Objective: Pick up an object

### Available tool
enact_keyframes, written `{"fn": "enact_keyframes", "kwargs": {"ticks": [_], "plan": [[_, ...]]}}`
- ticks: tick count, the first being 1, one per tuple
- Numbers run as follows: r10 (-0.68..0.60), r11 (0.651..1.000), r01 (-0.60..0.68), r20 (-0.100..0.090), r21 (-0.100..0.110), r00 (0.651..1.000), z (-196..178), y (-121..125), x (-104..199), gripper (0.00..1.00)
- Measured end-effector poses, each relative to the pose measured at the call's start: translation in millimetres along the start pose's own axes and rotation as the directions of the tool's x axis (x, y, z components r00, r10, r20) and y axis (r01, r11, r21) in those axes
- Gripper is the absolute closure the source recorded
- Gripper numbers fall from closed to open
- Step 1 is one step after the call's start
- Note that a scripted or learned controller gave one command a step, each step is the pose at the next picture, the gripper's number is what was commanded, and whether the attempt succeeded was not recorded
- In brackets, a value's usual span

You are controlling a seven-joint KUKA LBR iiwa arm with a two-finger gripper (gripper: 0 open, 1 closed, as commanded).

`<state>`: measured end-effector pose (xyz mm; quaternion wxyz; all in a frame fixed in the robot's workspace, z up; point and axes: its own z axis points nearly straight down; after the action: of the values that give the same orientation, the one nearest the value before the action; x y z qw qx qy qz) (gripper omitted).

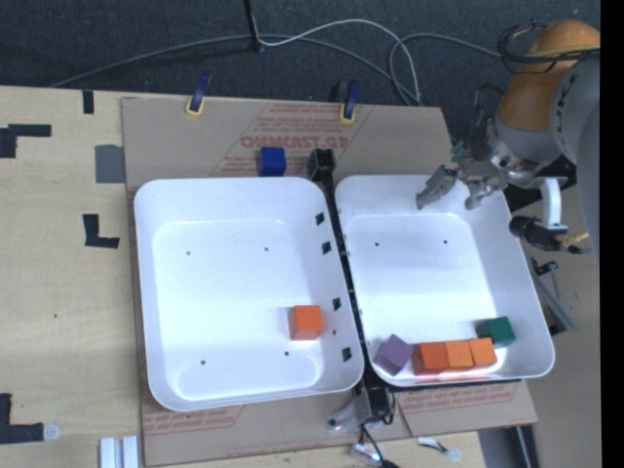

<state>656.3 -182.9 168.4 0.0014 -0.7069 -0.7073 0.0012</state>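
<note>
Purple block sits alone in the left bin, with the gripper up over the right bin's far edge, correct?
No. The camera view shows an orange block alone in the left bin. The purple block lies in the right bin. The gripper is placed as you say.

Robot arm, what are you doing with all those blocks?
The robot arm is meant to pick up a block. Its claw is open, holds nothing, and is over the far edge of the right bin. At that bin's near edge are a purple block, a row of orange blocks and a green block. The left bin has one orange block. A blue block lies on the cardboard behind the bins.
</note>
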Motion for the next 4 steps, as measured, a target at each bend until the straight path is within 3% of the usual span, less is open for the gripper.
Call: {"fn": "enact_keyframes", "kwargs": {"ticks": [1,2,4], "plan": [[0.000,1.000,0.000,0.000,0.000,1.000,44,4,3,0.00],[-0.001,1.000,0.001,0.001,-0.004,1.000,31,5,3,1.00],[-0.001,1.000,0.001,0.001,-0.008,1.000,-67,-1,2,1.00]]}}
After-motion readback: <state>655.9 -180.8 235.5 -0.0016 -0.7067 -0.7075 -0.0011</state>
